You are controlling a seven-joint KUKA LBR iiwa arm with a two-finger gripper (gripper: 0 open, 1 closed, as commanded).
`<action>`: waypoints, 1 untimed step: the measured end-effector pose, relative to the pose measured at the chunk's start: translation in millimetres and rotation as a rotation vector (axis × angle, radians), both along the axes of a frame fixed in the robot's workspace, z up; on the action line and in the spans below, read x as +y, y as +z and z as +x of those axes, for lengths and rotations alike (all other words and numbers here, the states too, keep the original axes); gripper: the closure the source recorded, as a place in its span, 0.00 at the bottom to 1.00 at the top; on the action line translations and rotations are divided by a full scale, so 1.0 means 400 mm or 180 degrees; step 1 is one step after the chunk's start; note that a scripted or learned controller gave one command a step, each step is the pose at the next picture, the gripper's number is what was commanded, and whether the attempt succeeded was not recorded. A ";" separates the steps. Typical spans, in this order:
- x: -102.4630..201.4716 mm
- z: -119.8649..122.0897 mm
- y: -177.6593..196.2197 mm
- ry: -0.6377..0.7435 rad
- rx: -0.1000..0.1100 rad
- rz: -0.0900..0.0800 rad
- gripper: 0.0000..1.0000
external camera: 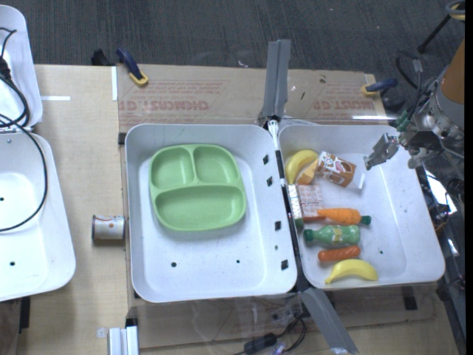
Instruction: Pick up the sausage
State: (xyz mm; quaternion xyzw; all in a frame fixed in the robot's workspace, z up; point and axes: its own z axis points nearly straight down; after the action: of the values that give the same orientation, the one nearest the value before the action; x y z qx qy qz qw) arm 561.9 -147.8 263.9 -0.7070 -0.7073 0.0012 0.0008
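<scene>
The sausage [339, 254], a short orange-red link, lies in the right bin [403, 220] near that bin's front edge, just behind a banana [352, 271] and just in front of a green bottle [334, 234]. Behind the bottle lies a carrot [338, 215] with its green tip pointing right. To the carrot's left, against the bin's left wall, sits a flat red-and-white packet [305, 200]. Farther back rest a second banana [298, 164] and, touching it on the right, a brown-and-white carton [336, 170]. All these items cluster in the left half of the right bin; its right half shows bare white floor. The pincer [382, 152] hangs over the back right part of this bin, well apart from the sausage, with nothing between its fingers; whether the fingers are parted or closed cannot be told at this size. The arm [447, 117] enters from the counter's right edge. The left bin [148, 265] holds a green divided plate [197, 187], set toward its back left. On the counter [74, 95], just outside the left bin's left wall, lies a small can [108, 228] on its side. A blue-handled clamp [131, 66] sits at the counter's back edge left of centre, and another clamp [379, 87] at the back right corner.
</scene>
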 end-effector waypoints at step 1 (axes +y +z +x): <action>0.151 0.050 -0.185 -0.0607 0.0006 -0.0001 0.00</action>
State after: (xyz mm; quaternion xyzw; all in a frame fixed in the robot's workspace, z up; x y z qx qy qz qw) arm 582.1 -87.2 190.0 -0.7711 -0.6367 0.0019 0.0014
